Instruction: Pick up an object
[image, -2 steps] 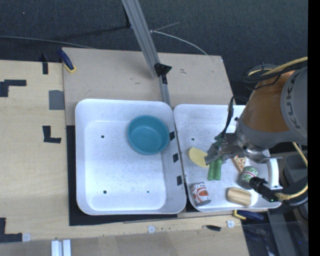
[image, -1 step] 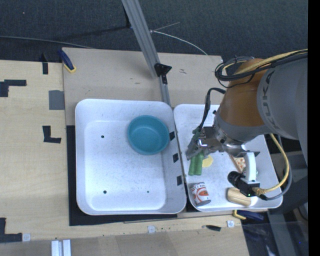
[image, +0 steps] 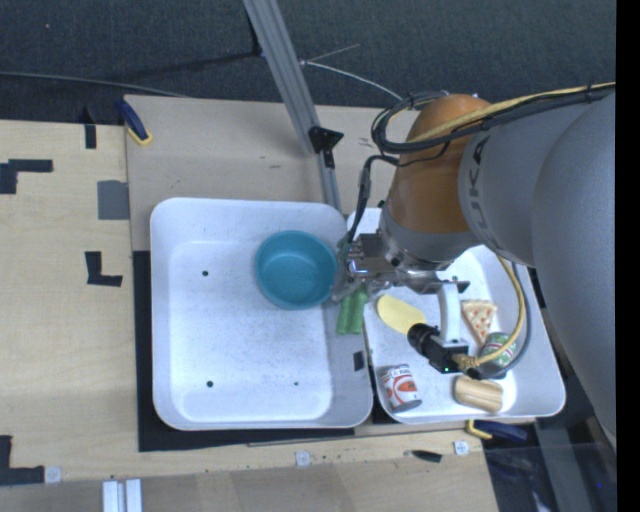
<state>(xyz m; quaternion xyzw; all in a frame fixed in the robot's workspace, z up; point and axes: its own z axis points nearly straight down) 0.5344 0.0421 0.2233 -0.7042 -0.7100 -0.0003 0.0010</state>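
Grey KUKA arm (image: 560, 190) with a rounded orange band (image: 435, 185) above the wrist, black and yellow cables (image: 440, 110) looping over it.

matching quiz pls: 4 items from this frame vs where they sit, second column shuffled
Items:
1. blue bowl
2. green piece
3. can
4. yellow piece

Places:
A. right bin, near its front edge
B. on the rims where the two bins meet
C. left bin, near its back right corner
D. right bin, beside the hand

Pairs: 1-C, 2-B, 3-A, 4-D
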